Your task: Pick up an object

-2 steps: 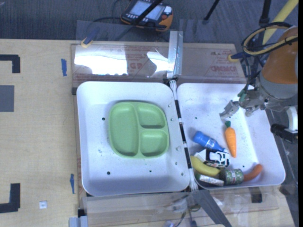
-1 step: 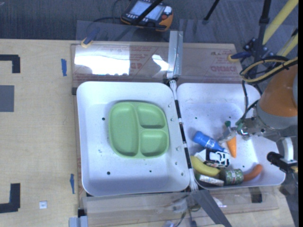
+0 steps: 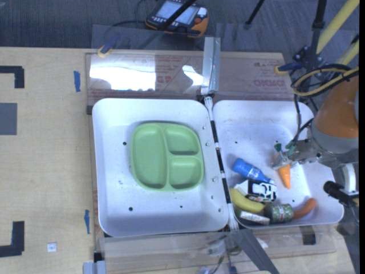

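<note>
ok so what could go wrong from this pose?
1. The end effector sits right over the orange carrot; the carrot is small and tapered, so it may slip out.
2. The other items, blue bottle, banana, green can, are crowded along the right bin's lower edge, touching each other. A grasp there could catch two or push them against the wall.
3. The arm hangs close over the bin's right rim and may clip it.

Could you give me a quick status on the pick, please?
Hand low in right bin, over carrot. Nothing seen held. Bottle, banana close by.
</note>
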{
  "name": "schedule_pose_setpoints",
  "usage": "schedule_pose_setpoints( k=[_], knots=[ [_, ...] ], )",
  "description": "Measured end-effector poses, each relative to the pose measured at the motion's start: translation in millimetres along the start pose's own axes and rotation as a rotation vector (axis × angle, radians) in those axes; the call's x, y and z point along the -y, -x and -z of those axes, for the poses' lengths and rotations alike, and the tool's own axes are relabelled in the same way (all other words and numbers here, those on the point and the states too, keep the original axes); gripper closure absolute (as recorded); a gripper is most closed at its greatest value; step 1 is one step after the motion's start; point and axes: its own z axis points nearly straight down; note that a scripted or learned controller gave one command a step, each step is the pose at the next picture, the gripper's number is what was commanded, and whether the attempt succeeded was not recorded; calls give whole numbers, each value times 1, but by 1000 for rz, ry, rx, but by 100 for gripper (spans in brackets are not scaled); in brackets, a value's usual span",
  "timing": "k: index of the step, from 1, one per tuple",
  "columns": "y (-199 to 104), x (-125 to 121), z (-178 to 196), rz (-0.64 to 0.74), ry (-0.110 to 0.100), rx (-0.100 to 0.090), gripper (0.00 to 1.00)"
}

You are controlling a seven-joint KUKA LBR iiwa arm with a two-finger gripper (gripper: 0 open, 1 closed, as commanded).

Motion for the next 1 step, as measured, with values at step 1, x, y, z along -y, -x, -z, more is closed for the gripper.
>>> schedule_pose_setpoints(
  k=[1],
  knots=[
    [-20, -23, 88, 2, -9, -1, 100]
  ],
)
